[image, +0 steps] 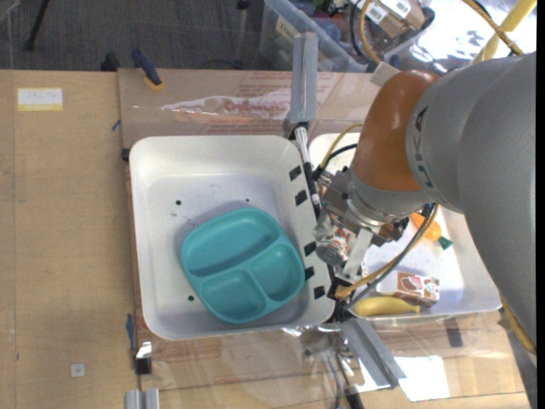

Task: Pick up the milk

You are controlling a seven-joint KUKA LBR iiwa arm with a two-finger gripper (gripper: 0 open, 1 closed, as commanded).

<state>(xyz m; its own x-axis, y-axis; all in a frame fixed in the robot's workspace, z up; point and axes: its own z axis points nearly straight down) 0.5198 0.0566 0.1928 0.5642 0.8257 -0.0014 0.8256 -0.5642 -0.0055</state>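
Here, milk [419,286] beside tool [339,250].

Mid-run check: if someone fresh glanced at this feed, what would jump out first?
The big grey arm with its orange band dominates the right side, reaching down over the right bin. A teal divided plate lies in the left bin. Near the gripper, a small carton and a banana lie in the right bin.

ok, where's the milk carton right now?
In the camera view, the milk carton lies in the right bin, near its front edge, just above the banana and to the right of the gripper.
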